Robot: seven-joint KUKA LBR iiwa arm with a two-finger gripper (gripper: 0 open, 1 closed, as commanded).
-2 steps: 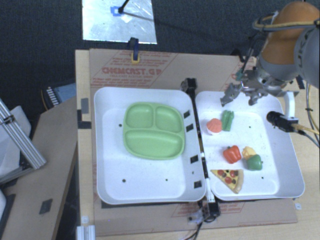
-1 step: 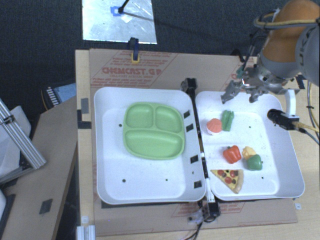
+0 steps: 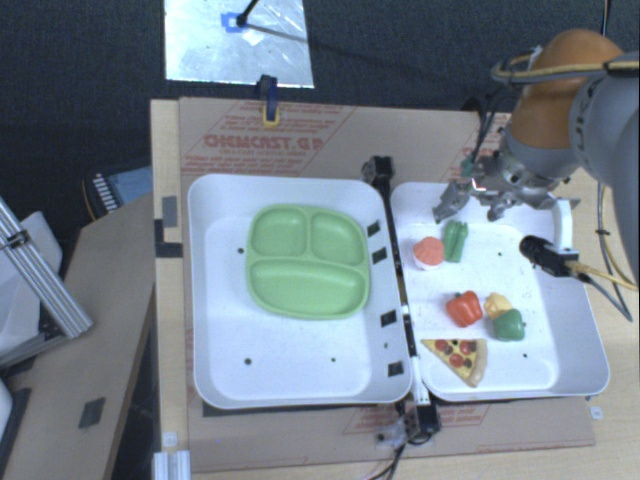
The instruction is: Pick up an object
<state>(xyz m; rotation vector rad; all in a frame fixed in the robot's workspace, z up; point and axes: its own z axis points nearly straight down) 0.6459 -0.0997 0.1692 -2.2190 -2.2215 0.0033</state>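
Seen from the fixed overhead camera: two shallow white bins side by side on a brown cardboard-covered bench point(image 3: 300, 128), left bin point(image 3: 215, 298) and right bin point(image 3: 575, 343) meeting along a black-clipped seam. In the left bin, a pale green divided plate point(image 3: 305, 261), three compartments, lying flat near centre. In the right bin, toy food scattered: a green pepper-like piece point(image 3: 455, 240) at 11 o'clock from the bin's centre, touching or just beside a round red-and-white piece point(image 3: 429, 252) at its 8 o'clock; a red pepper point(image 3: 464, 308) near centre, just beside a small yellow piece point(image 3: 497, 304) and a green-and-red piece point(image 3: 509, 324) at its 3 to 4 o'clock; a pizza slice point(image 3: 458, 356) at 6 o'clock, close to the near wall. Reaching in from 3 o'clock, the grey arm with orange band point(image 3: 560, 78), its gripper point(image 3: 478, 200) hovering over the far edge of the right bin at 12 o'clock, just above the green pepper-like piece. Fingers spread apart, one dark finger point(image 3: 449, 202) angled toward 9 o'clock, nothing caught between them. A black cylindrical part point(image 3: 545, 253) jutting from the wrist over the bin at 2 o'clock. Beyond the bench at 12 o'clock, a shiny square sheet point(image 3: 238, 28) on dark floor.
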